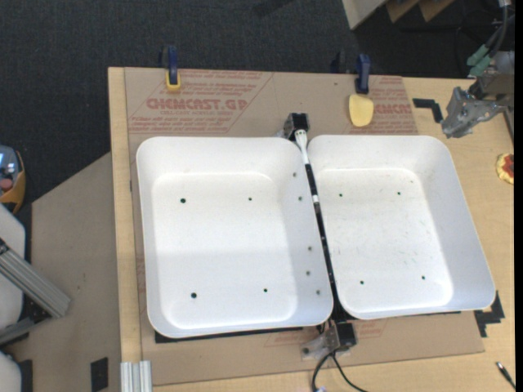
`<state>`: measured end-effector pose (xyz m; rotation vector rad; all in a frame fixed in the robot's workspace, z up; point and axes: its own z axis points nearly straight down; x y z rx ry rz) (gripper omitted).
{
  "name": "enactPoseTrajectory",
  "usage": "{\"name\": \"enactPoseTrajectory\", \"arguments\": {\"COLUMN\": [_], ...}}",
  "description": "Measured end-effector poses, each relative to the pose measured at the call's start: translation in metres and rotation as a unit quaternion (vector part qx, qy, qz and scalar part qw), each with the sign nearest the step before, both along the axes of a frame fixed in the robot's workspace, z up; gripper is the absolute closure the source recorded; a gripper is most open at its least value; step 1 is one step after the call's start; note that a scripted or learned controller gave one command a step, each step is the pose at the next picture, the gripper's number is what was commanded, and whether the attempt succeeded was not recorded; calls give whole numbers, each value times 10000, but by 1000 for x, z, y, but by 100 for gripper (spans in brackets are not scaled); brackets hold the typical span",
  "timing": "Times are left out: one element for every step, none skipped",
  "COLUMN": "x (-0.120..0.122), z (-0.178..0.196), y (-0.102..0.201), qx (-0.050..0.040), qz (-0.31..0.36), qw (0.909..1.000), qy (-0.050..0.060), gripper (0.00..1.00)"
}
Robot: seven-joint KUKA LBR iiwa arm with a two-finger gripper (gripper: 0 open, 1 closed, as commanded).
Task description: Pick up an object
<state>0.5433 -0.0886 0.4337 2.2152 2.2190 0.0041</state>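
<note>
1. Yellow object (360, 109): small, pale, rounded lump, lying flat on the bench's brown board, sitting just beyond the right bin's (459, 178) far rim, outside it, directly under a blue clamp (362, 70).
2. Red-and-yellow object (506, 167): lying at the view's right edge, getting cut off; type unclear.

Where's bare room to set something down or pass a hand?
Left bin floor and right bin floor, bordered by their white rims, are both bare. Cardboard strip behind the bins is free between the blue clamp and the yellow piece. It is crowded near the pincer, top right.
</note>
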Motion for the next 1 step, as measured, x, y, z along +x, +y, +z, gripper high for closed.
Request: {"name": "enactPoseTrajectory", "arguments": {"x": [75], "z": [-120], "y": [19], "qx": [24], "qz": [8], "qw": [10000], "qy": [92], "gripper": [100]}}
